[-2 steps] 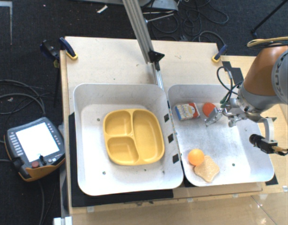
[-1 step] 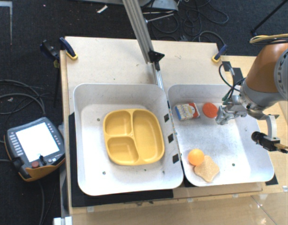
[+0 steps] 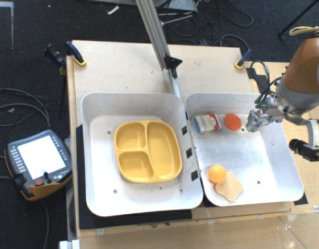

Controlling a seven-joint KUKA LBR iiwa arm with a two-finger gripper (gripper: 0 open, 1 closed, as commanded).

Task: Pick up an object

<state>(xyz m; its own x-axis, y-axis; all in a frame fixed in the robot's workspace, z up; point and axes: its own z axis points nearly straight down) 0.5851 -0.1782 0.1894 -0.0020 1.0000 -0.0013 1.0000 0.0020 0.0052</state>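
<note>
One red disc (image 3: pixel 232 121) lies just left of the hand (image 3: pixel 251 124).

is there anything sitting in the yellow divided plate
No, the yellow plate in the left bin has all three sections bare; the orange ball, the cracker and the small carton lie in the right bin.

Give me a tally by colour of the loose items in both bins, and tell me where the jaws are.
Yellow: 1, divided plate, left bin
Orange: 1, ball
Red-orange: 1, round piece
Tan: 1, bread slice
Blue-white: 1, small carton
Total: 5
Gripper sits over right bin, beside the round piece.
</note>
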